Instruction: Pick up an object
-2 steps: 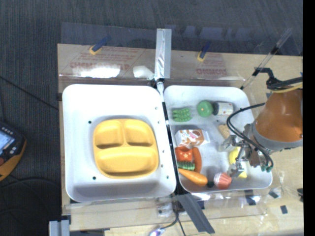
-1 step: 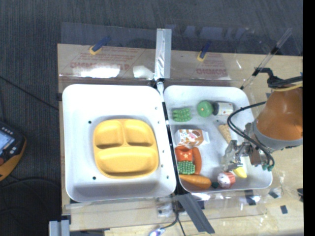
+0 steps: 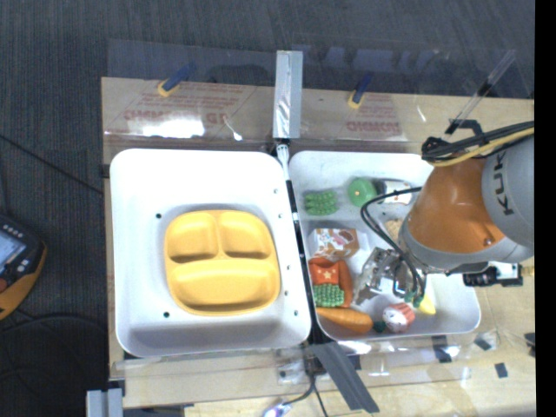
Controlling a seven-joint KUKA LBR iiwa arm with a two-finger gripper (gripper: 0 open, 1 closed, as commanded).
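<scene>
A: Going left to right, what do we have?

B: In the left bin [image 3: 130, 233] we see just a yellow divided tray [image 3: 222, 260]. The right bin [image 3: 452, 318] holds the toy food: green grapes [image 3: 321, 201], a printed packet [image 3: 334, 242], a carrot [image 3: 346, 320], a red-and-white ball [image 3: 397, 317].

A: Is anything lifted?

B: We judge not; everything lies on the bin floor, so the whole pick remains.

A: And the gripper [image 3: 384, 278]?

B: It hangs low in the right bin, just right of the packet and above the ball. We cannot tell its state.
</scene>
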